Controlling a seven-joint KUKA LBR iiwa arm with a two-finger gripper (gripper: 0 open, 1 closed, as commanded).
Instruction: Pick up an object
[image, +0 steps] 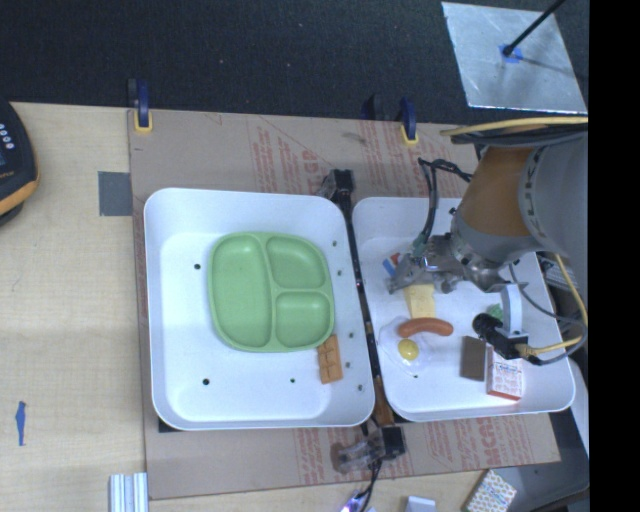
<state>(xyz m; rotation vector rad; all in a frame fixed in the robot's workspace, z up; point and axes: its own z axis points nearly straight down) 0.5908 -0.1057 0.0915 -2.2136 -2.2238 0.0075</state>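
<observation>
While we look down from above, we see the gripper (425, 268) low in the right bin (545, 400), just over a yellow block (422, 300). We cannot tell its state. A sausage (426, 327) lies just below the block.

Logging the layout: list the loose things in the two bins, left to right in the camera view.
Green plate → waffle piece → toy egg → sausage → brown block → red-and-white packet.

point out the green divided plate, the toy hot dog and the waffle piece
green divided plate (245, 290), camera view, its large left compartment
toy hot dog (426, 327), camera view, middle of the sausage
waffle piece (329, 360), camera view, its centre
</observation>
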